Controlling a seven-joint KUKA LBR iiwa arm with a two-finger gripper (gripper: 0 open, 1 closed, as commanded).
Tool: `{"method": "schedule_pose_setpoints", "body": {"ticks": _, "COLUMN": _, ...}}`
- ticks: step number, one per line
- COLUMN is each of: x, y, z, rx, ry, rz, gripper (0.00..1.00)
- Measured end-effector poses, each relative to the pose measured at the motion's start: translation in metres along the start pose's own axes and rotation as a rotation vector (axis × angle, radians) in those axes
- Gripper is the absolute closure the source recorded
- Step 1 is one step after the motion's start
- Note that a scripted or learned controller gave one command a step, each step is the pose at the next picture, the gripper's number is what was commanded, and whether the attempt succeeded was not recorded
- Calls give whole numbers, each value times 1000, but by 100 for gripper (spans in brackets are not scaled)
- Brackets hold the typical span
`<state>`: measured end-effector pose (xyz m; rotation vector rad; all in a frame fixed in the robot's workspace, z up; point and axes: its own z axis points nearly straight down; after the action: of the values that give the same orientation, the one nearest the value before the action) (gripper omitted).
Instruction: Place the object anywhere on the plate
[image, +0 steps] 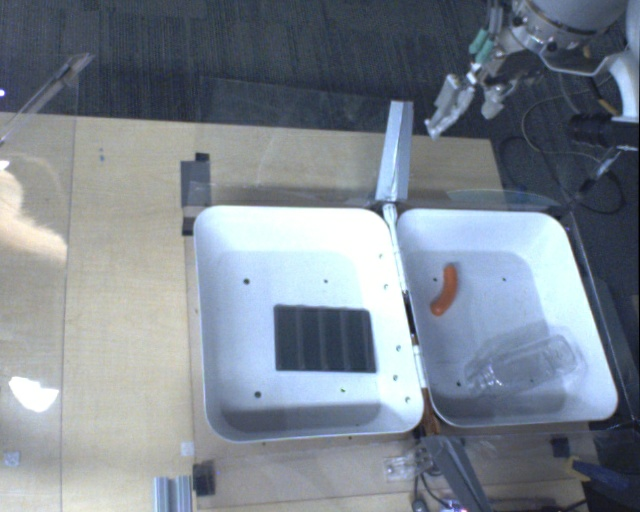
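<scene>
While we count two bins, one sausage (445, 289) in the right bin (560, 240), one hard-to-see clear bottle (522, 362), one dark plate (324, 339) in the left bin (230, 300), the gripper (466, 97) hangs upper right, spread, holding nothing.

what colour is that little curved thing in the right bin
Orange-red: the small curved object lies in the right bin, seen in the camera view.
</scene>
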<state>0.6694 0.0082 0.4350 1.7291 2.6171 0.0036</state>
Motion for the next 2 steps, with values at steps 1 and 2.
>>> {"method": "schedule_pose_setpoints", "body": {"ticks": 1, "x": 1, "y": 1, "z": 0, "rx": 0, "ry": 0, "rz": -13, "gripper": 0}}
{"method": "schedule_pose_setpoints", "body": {"ticks": 2, "x": 6, "y": 3, "z": 0, "rx": 0, "ry": 0, "rz": -59, "gripper": 0}}
